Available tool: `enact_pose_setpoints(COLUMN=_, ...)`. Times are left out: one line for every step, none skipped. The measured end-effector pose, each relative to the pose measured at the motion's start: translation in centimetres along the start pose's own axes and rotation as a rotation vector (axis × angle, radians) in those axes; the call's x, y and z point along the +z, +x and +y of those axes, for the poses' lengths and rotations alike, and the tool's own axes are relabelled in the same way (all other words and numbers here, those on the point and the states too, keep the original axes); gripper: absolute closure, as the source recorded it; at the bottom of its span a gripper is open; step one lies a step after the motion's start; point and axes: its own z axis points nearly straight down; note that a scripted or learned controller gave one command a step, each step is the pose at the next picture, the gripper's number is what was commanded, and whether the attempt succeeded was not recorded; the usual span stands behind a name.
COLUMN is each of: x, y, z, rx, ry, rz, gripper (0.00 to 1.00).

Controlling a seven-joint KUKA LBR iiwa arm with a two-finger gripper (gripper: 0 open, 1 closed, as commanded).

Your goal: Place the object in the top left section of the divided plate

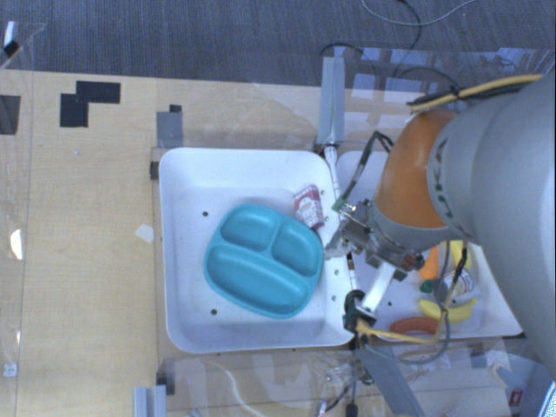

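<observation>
blue divided plate [263,260] sitting in the left bin [187,233], small red packet [308,207] by its edge, gripper [334,233] close by, can't tell its grip

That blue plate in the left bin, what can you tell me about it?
The plate is turquoise, smooth like plastic, rounded in outline. Raised ridges split it into three sections: two small ones on the far side, one long one nearer. All three look bare. It lies flat and turned askew on the floor of the left bin, right of centre. A small reddish packet lies just beyond its far rim.
</observation>
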Motion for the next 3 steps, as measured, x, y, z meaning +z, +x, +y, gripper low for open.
enact_pose_setpoints(x=0.0, y=4.9, z=-3.0, rx=-0.443, ry=0.000, rz=0.000, gripper=0.00)
enact_pose_setpoints(x=0.7, y=9.1, z=-3.9, rx=-0.306, ry=-0.001, rz=0.000, gripper=0.00)
enact_pose_setpoints(x=-6.0, y=13.6, z=-8.3, rx=-0.206, ry=-0.002, rz=0.001, gripper=0.00)
